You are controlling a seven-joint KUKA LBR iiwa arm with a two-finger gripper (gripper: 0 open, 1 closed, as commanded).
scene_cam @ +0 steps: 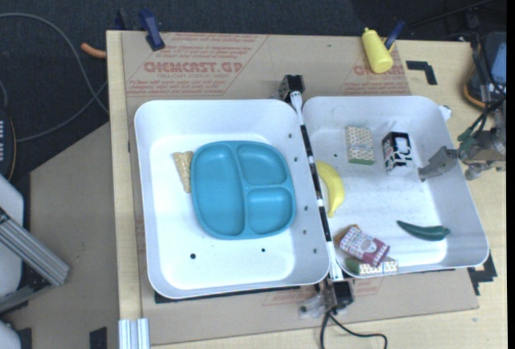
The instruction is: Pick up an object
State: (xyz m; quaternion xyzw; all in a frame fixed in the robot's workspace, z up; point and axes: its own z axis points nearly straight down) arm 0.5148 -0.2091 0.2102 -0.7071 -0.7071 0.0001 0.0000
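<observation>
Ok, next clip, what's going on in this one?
A robot arm reaches in from the right, its gripper at the right bin's right wall with nothing visibly between its fingers. That bin holds a banana, a small patterned box, a black-and-white cube, a green pepper and a red packet. The left bin holds a blue divided plate partly covering a cracker.

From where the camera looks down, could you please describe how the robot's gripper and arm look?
At the right bin's edge, the small grey metal gripper has a blocky, angular shape. Behind it sit darker grey wrist parts with thin dark cables looping around them.
</observation>
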